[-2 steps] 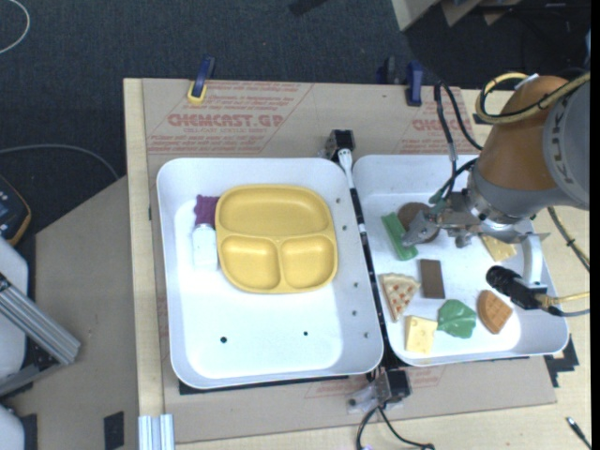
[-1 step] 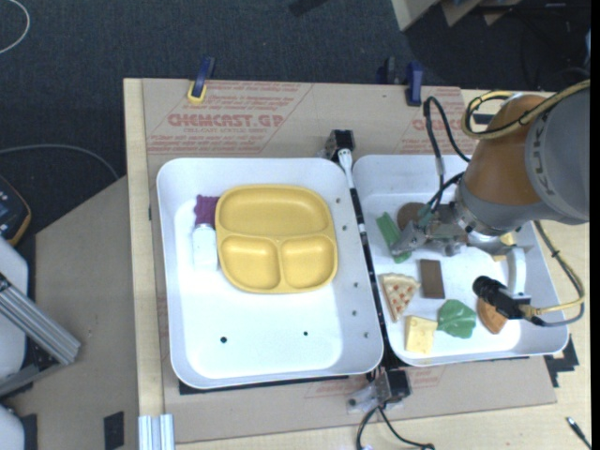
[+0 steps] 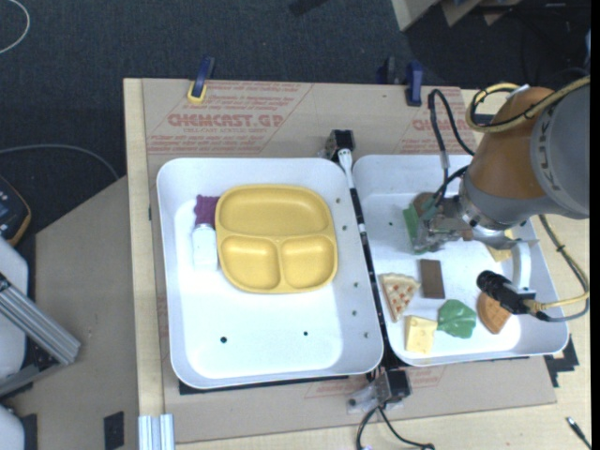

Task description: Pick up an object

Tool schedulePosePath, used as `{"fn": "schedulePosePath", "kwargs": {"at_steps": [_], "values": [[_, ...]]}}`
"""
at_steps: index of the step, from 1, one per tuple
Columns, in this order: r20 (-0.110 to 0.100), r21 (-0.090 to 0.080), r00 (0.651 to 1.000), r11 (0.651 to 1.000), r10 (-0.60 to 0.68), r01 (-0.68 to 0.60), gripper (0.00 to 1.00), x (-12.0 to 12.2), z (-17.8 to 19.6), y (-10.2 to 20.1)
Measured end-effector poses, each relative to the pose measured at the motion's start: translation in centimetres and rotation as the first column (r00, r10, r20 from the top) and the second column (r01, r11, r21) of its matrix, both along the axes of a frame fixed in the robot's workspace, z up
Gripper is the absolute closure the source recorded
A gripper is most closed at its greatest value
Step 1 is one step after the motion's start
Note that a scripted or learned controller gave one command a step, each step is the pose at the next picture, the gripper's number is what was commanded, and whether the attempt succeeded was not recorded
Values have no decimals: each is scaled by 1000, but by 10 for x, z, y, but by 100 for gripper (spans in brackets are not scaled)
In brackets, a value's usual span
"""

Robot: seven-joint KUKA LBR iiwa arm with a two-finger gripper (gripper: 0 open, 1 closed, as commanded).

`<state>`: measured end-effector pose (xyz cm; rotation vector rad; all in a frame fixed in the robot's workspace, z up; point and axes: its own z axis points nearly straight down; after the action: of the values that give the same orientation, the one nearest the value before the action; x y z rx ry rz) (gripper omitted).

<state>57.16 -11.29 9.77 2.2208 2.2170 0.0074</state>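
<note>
Dark carpet surrounds a cardboard-topped bench (image 3: 281, 111) carrying two shallow white bins, the left bin (image 3: 187, 279) and the right bin (image 3: 394, 181). The gripper (image 3: 429, 225) is lowered into the upper middle of the right bin, beneath the arm's orange band (image 3: 502, 162). Whether it is apart, together, or clamped on anything cannot be told from this slant. A dark green piece (image 3: 412, 221) sits touching it on the side toward the divider; a grasp is not confirmed.

Outward from the gripper, toward the bin's near edge, lie a brown block (image 3: 431, 277), a pizza slice (image 3: 399, 294), a yellow cheese wedge (image 3: 420, 333) and a green leafy toy (image 3: 457, 318), the last two just beside each other. A brown bread-like piece (image 3: 492, 313) rests near the near-right corner.

In the left bin, a yellow divided tray (image 3: 277, 236) occupies the far half, with a purple item (image 3: 205, 208) and a white bottle (image 3: 203, 247) just beside its left edge.

Progress, as judged: the approach appears made and nothing is seen lifted, so securing and raising an object remain.
</note>
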Motion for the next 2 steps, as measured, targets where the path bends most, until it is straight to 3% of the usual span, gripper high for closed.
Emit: {"fn": "schedulePosePath", "kwargs": {"at_steps": [2], "values": [[3,-4,1000,1000,2,-2,100,-5,109,-11]]}}
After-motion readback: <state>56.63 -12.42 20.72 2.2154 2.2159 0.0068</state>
